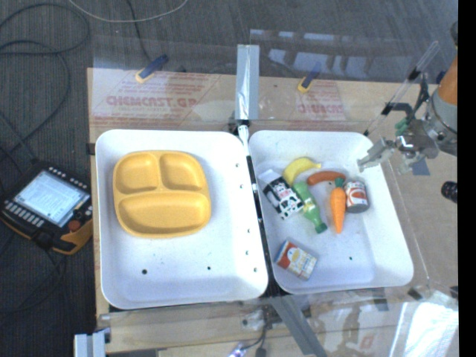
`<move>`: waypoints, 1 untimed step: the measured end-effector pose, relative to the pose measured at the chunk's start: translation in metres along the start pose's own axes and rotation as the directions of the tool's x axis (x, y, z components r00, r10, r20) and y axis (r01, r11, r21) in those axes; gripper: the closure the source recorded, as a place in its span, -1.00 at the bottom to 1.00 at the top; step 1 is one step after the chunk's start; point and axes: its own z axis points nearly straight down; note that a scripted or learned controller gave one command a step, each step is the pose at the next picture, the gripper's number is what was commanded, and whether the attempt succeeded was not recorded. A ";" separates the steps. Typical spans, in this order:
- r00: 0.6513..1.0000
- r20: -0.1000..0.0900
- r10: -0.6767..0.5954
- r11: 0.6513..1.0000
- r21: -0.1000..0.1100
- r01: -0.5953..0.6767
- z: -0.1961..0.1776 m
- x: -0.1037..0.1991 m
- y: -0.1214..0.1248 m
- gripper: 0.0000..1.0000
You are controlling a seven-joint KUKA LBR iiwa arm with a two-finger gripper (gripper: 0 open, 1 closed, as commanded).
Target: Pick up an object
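The right bin (387,262) holds several small objects: a yellow banana (300,168), a red sausage (326,176), an orange carrot (338,210), a small red-and-white can (356,197), a green bottle (309,209), a black-and-white milk carton (280,198) and a red-and-yellow box (296,259). My gripper (394,162) hovers over the bin's upper right corner, above and to the right of the can. Its fingers stand apart, open, with nothing between them.
A yellow divided plate (161,193) lies in the left bin (178,274). A metal post (246,80) rises behind the ridge where the two bins meet. A handheld control pad (49,205) lies on the floor to the left of the bench.
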 end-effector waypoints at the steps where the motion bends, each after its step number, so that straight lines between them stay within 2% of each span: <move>1: 0.996 0.001 -0.085 0.996 0.000 0.085 0.074 0.020 0.000 -1.00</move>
